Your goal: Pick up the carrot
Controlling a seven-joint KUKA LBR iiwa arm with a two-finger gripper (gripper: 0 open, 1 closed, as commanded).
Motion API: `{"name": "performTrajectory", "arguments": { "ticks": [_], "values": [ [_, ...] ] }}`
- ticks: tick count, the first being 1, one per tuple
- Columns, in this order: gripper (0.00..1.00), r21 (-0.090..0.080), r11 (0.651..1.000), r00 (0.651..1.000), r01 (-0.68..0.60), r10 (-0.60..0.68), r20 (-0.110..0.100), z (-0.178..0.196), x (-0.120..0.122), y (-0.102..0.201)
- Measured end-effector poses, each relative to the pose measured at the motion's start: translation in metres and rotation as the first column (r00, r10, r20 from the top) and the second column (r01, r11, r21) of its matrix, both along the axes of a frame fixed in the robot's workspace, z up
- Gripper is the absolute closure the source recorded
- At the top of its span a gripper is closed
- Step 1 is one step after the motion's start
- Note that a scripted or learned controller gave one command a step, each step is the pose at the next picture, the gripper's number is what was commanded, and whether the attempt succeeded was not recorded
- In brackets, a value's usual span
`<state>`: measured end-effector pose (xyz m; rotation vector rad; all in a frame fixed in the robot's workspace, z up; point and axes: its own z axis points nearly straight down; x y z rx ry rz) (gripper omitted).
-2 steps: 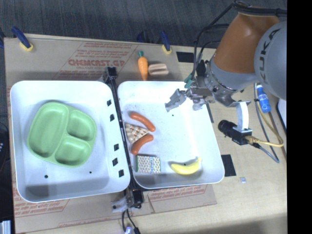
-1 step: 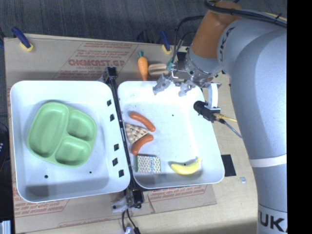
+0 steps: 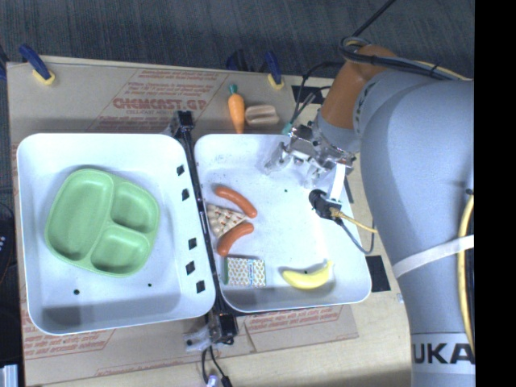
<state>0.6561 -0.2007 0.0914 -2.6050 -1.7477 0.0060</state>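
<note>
**Carrot lies outside the bins while the gripper hangs over the right bin's far corner**

The carrot [image 3: 235,111], orange with a small green top, lies on the cardboard-covered bench [image 3: 145,95] just beyond the far rim of the right bin [image 3: 278,297]. It points roughly along the view's vertical, green end away from the bin. Just beside it, to the view's right, lies a small tan and brown piece, perhaps a toy bread roll [image 3: 261,116].

The gripper [image 3: 302,158] sits over the far right corner of the right bin, near the carrot but apart from it. Nothing shows between its fingers; whether they are spread or closed I cannot tell from this slant. Above it the arm [image 3: 411,168] rises grey, with the orange band [image 3: 343,87] near the wrist.

Inside the right bin lie two sausages [image 3: 235,201], one above the other, with a waffle-patterned piece [image 3: 219,216] between them by the left wall. A small patterned rectangular packet [image 3: 244,272] lies near the front rim, and a banana [image 3: 307,276] lies to its right.

The left bin [image 3: 48,297] holds a green divided plate [image 3: 102,219] with three compartments.
</note>
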Motion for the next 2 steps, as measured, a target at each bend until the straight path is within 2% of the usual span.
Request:
{"name": "performTrajectory", "arguments": {
  "ticks": [1,2],
  "values": [
    [0.00,-0.001,0.918,0.918,0.396,-0.396,0.002,0.000,0.000,-0.003],
    [0.00,0.001,0.925,0.925,-0.380,0.380,0.002,0.000,-0.019,0.006]
  ]
}}
